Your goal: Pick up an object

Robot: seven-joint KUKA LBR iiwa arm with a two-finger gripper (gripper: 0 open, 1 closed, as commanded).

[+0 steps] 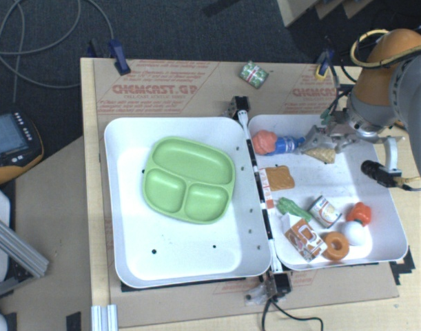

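My gripper (325,141) reaches into the far side of the right bin (396,221), low over a tan crumpled piece (323,155). Whether it touches that piece is unclear. Just left of it lie a blue bottle (288,144) and a pink-red lump (264,142). Below these sits a brown toast slice (280,178). Nearer the front are a green vegetable (291,207), a small can (325,212), a red-orange pepper (360,213), a white egg (355,234), a glazed donut (334,246) and a brown-and-white box (303,239).
The left bin (127,247) holds a green divided plate (189,180). A small green packet (253,74) lies on the bench behind the bins. Blue clamps (118,56) grip the bench's far edge. The arm (386,74) comes in from the upper right.
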